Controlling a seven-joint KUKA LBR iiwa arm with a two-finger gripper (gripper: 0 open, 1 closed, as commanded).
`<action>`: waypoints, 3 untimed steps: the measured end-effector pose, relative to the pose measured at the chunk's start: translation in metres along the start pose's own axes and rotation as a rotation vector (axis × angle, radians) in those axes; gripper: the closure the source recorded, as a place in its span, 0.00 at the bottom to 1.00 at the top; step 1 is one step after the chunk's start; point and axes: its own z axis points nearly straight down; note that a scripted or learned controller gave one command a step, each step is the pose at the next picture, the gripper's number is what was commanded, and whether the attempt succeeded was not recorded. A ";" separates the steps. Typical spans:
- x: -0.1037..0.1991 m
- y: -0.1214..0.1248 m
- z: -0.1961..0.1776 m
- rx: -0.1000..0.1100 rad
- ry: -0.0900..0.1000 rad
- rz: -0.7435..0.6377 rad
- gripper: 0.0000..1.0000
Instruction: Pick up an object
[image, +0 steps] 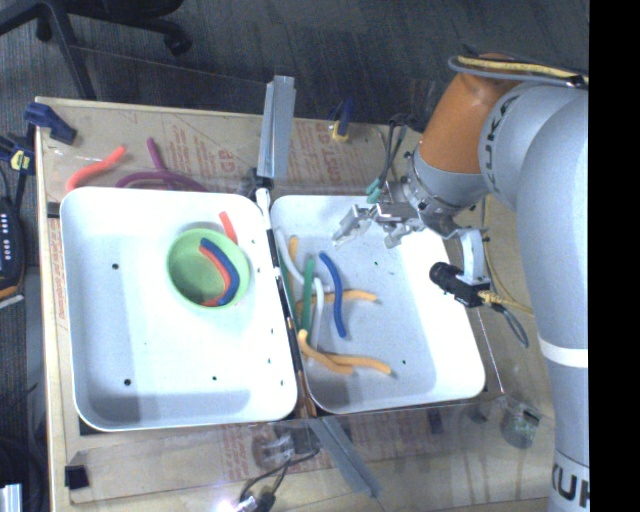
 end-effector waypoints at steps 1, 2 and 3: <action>0.001 -0.028 0.110 -0.009 -0.004 -0.047 0.00; 0.001 -0.028 0.100 -0.006 -0.004 -0.050 1.00; 0.005 -0.007 0.003 -0.003 -0.002 -0.128 1.00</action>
